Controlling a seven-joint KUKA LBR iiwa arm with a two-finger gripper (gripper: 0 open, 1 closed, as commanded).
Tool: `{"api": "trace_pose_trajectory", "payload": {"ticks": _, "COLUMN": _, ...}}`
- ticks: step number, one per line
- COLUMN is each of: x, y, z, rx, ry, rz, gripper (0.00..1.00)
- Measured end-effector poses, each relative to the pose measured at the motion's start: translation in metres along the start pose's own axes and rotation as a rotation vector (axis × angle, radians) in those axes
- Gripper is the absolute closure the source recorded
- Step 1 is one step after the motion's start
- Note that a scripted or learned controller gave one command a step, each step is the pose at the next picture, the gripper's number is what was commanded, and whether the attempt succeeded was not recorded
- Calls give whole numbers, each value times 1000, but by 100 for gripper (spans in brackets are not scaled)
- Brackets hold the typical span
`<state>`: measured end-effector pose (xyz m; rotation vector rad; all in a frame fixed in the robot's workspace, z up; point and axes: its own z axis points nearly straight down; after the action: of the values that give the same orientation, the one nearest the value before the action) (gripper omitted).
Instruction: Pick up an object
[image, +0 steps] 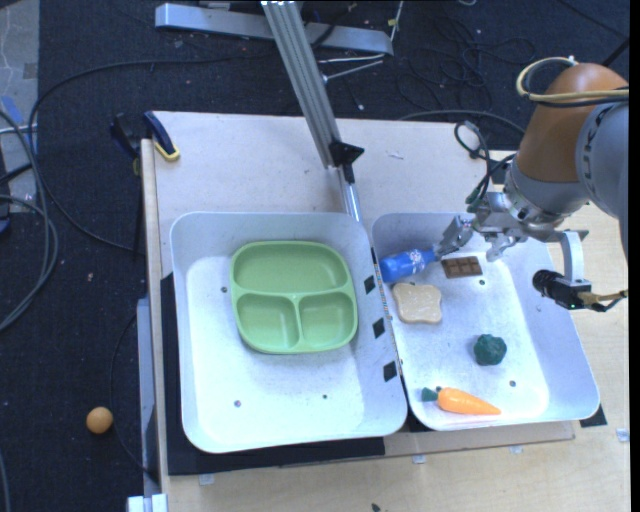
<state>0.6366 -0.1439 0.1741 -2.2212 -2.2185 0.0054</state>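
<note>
Black flooring strewn with cables is surrounding a pale bench (250, 150), and two white bins are sitting side by side on it.

The gripper (472, 238) is hovering low over the far end of the right bin (560, 370) - whether it is clenched or released cannot be told from this slant, and nothing is visibly lodged in it. Just beneath it, on the near side, a small brown ridged block (461, 267) is lying flat on the bin floor. Beside the gripper, towards the left bin, a blue bottle (405, 264) is lying on its side with its pale neck pointing back at the tool.

A little nearer the camera, a tan slice of toast (417, 303) is resting flat, close to the bottle. Further out, a dark green lump (489, 349) is sitting alone mid-bin, and an orange carrot (465, 402) with a green tip is lying along the near wall - well apart from the gripper.

Beyond the bottle, the left bin (200, 400) is holding a light green plate (295, 296) with three compartments.

The arm (570, 130) is coming in behind the gripper, its orange band bulging above the grey wrist, which is angling down towards the bin.
</note>
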Motion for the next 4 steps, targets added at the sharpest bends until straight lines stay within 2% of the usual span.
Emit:
{"api": "trace_pose_trajectory", "payload": {"ticks": 1, "x": -6, "y": -9, "z": 52, "rx": 1, "ry": 1, "rz": 0, "gripper": 0}}
{"api": "trace_pose_trajectory", "payload": {"ticks": 2, "x": -6, "y": -7, "z": 80, "rx": -9, "ry": 0, "rz": 0, "gripper": 0}}
{"api": "trace_pose_trajectory", "payload": {"ticks": 3, "x": -6, "y": -5, "z": 67, "rx": -15, "ry": -1, "rz": -1, "gripper": 100}}
{"api": "trace_pose_trajectory", "payload": {"ticks": 4, "x": -4, "y": -9, "z": 23, "rx": -10, "ry": 0, "rz": -2, "gripper": 100}}
